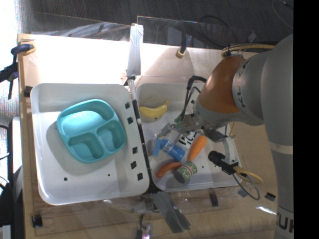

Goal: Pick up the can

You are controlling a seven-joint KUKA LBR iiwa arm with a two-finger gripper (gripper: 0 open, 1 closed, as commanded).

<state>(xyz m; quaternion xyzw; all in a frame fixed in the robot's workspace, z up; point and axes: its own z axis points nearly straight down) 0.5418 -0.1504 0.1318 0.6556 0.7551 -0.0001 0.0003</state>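
Observation:
The can [186, 172] lies on its side near the front wall of the right bin [162, 87]. It has a green and red label and a grey end facing front-left. My gripper [178, 127] hangs over the middle of that bin, behind the can and apart from it, above a black-and-white packet [185, 139]. The grey arm with its orange band covers the bin's right part.
Around the can lie an orange carrot [167, 168] touching its left side, a second carrot [198, 147], a blue bottle [168, 148] and a banana [153, 110] at the back. A teal divided plate [89, 129] rests in the left bin [40, 91].

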